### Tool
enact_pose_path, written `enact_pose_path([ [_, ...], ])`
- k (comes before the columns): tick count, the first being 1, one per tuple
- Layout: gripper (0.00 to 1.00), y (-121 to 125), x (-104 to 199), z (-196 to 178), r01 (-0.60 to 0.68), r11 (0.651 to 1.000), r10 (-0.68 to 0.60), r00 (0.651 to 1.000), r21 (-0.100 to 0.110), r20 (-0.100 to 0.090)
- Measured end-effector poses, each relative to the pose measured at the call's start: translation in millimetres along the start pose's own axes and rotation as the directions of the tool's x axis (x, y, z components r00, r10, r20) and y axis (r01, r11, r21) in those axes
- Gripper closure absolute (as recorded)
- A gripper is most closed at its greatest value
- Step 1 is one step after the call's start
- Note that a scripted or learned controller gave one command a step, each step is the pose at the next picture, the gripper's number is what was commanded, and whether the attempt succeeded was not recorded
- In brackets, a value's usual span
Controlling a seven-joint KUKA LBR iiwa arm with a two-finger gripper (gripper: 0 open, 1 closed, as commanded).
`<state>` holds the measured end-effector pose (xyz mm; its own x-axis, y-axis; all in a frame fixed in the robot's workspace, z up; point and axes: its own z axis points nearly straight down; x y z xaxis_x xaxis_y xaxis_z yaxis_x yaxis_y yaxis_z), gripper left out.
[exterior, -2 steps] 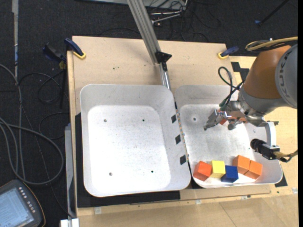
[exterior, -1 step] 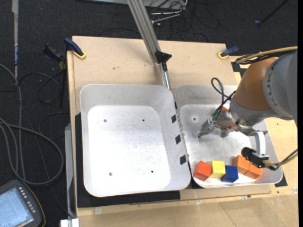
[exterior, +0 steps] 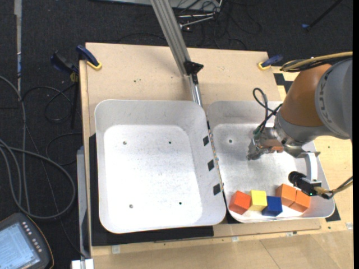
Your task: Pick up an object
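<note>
- Table [exterior: 146, 72]: bare board carrying two white bins side by side.
- Left bin [exterior: 112, 150]: holds none of the blocks.
- Right bin [exterior: 235, 122]: all the blocks lie along its near edge, in one row.
- Arm [exterior: 314, 102]: reaches in from the right, wrist over the middle of the right bin.
- Claw [exterior: 259, 149]: above the bin floor, apart from the blocks, farther back than the row; cannot tell how far open it is, and nothing is seen in it.
- Orange block [exterior: 240, 202]: left end of the row, just beside the yellow block [exterior: 258, 199].
- Blue block [exterior: 273, 205]: between the yellow block and the orange pair [exterior: 295, 197] at the right end.
- Handling note: the blocks crowd each other and the bin wall. The left orange block looks the best target, since its outer side is free. Judged best: descend centred, with the fingers set across its free faces, clear of the yellow block.
</note>
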<state>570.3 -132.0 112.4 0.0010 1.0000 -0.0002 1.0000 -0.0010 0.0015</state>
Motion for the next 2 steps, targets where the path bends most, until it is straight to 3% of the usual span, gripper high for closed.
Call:
enact_pose_path([
  [2, 1.00, 6, 8, -111, 0.005, 1.000, -0.005, 1.000, -0.005, 0.001],
])
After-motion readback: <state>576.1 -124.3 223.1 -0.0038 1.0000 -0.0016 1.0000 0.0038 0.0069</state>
